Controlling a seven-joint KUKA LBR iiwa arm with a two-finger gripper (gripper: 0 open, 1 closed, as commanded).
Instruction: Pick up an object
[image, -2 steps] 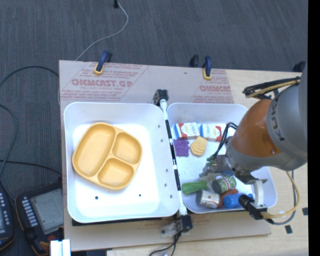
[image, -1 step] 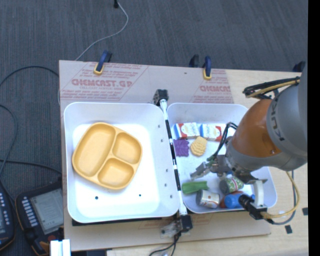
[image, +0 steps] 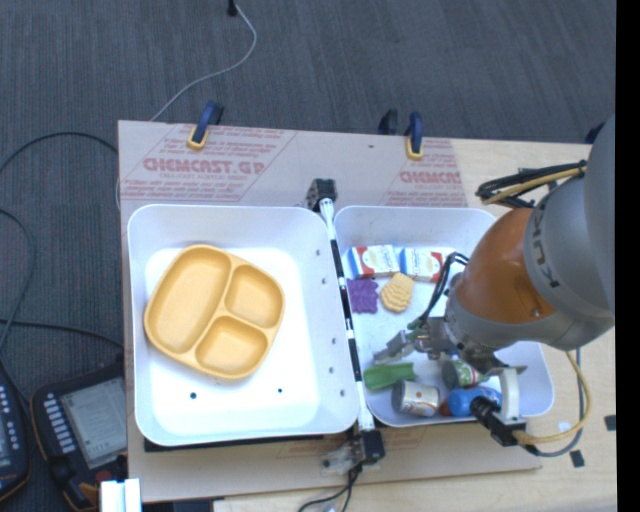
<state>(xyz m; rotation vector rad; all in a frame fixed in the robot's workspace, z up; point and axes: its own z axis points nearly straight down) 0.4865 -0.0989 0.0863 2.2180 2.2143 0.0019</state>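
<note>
My gripper (image: 418, 342) hangs low inside the right bin (image: 535, 392), below the orange band of the arm (image: 500, 285). It sits just above a green object (image: 388, 376) and a small grey-and-white can (image: 418, 400). Beside the can lie a blue object (image: 460, 403) and a dark bottle (image: 462, 375). Farther back in the same bin are a purple piece (image: 363, 295), a yellow waffle-like piece (image: 398, 292) and a red, white and blue packet (image: 392, 261). Nothing can be seen held in the gripper.
The left bin (image: 300, 400) holds a yellow divided plate (image: 215, 310). A raised rim (image: 342, 300) separates the two bins. The arm's body covers the right half of the right bin. Cables run along the bench's right and front edges.
</note>
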